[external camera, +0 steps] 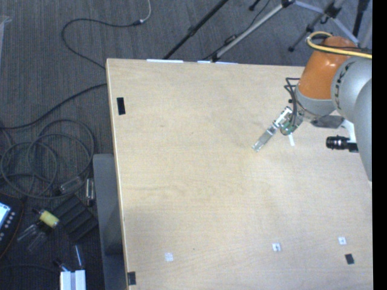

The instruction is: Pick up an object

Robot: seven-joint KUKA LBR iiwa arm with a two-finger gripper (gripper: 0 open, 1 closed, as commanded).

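My gripper (273, 135) hangs over the right part of a light wooden bench top (199, 180), pointing down and to the left. Behind it are the grey arm and its orange band (320, 71), which reach in from the right edge. The gripper is small and partly blurred, so its state is unclear. The wood under and around it is plain.
Small black marks (121, 106) (349, 258) and small white tags (276, 246) (169, 257) lie on the bench top. Left of the bench edge, cables (42, 162) and loose gear (48, 219) lie on the carpet. Tripod legs (266, 11) cross the floor behind the bench.
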